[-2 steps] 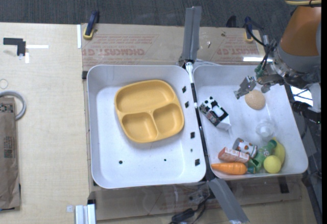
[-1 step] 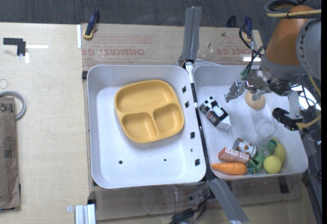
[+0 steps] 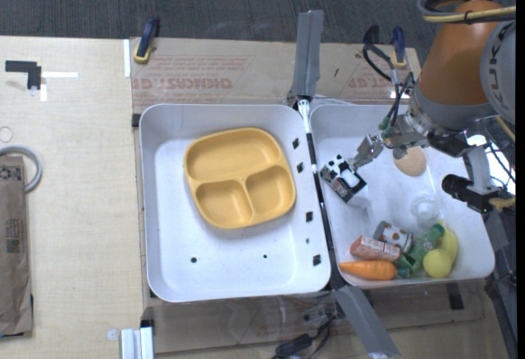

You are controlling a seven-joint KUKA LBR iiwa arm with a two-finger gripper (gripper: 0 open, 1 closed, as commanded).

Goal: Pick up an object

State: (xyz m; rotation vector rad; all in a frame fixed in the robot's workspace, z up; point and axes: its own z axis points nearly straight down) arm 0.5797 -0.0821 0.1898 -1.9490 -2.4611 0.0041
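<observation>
Nearest edge of the right bin (image 3: 484, 267): a cluster of toy foods lying together — an orange carrot (image 3: 368, 270) along the front wall, a red-and-white packet (image 3: 379, 247) just behind it, green pieces (image 3: 416, 256) and a yellow lemon-like fruit (image 3: 440, 261) toward the right corner. A clear plastic item (image 3: 424, 207) faintly visible just behind this cluster.

Left bin (image 3: 164, 267): a yellow three-compartment plate (image 3: 239, 177) lying flat near the middle, tilted relative to the bin walls, apart from all of them.

Mid-depth in the right bin: the gripper (image 3: 342, 180), black and white, low over the bin floor close to the divider between the bins, well apart from the food cluster. Jaws' opening not discernible; nothing seen between them. A tan rounded object (image 3: 410, 161) on the floor behind, under the arm's wrist.

Behind and right: the grey arm with its orange band (image 3: 451, 54) reaching in over the right bin's far corner.

Farthest: brown cardboard (image 3: 213, 70) on the desk (image 3: 66, 185) behind the bins, a blue clamp (image 3: 147, 39) at its left end.
</observation>
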